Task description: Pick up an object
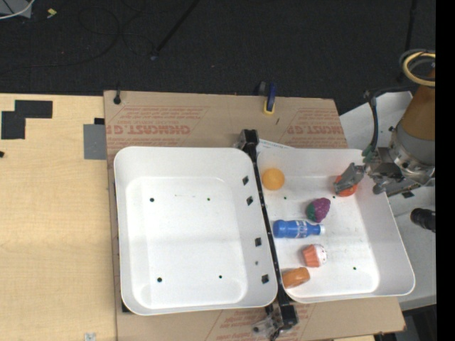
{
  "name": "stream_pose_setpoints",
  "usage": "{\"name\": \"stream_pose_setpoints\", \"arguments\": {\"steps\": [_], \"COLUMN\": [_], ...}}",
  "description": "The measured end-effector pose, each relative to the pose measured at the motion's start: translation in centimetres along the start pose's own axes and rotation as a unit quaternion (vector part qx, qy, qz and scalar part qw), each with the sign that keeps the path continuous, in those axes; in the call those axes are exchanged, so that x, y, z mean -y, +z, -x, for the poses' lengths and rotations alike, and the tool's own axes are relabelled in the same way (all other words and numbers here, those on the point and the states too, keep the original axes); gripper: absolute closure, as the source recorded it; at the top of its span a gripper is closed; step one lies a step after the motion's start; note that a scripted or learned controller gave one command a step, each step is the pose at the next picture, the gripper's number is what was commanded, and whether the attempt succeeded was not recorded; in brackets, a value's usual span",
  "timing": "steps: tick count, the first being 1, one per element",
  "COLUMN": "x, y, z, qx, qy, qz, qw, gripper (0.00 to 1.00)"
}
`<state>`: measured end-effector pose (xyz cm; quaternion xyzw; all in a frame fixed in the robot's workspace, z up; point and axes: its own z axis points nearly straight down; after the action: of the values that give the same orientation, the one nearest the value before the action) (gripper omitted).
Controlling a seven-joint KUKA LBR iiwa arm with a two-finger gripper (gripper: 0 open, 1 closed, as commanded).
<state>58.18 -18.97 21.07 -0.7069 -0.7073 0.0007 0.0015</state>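
The right bin (pixel 370 279) holds several small objects. An orange ball (pixel 273 179) lies near its top left. A purple toy (pixel 318 209) sits mid-bin, with a blue bottle (pixel 297 228) lying on its side just below it. Lower down are an orange-and-white piece (pixel 313 255) and an orange piece (pixel 296 276). A small red-orange object (pixel 345 189) lies near the bin's upper right. My gripper (pixel 364 177) hangs low over that corner, right beside and partly above the red-orange object. Nothing is visibly lifted.
The left bin (pixel 142 290) stands beside the right one, parted from it by a black clamp strip (pixel 257 212). Both rest on brown cardboard (pixel 185 119). A blue-and-yellow clamp (pixel 269 99) sits at the cardboard's far edge. The arm's orange band (pixel 421 114) rises at right.
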Motion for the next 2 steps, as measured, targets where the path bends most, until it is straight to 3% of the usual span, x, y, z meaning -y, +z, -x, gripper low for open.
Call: {"name": "stream_pose_setpoints", "arguments": {"steps": [1, 2], "x": [-0.6, -6.4], "y": [11.0, 9.5], "z": [-1.2, -1.8], "qx": [-0.002, 0.001], "qy": [-0.002, -0.001], "qz": [-0.004, 0.003], "qw": [1.0, 1.0], "gripper": [0.0, 0.0]}}
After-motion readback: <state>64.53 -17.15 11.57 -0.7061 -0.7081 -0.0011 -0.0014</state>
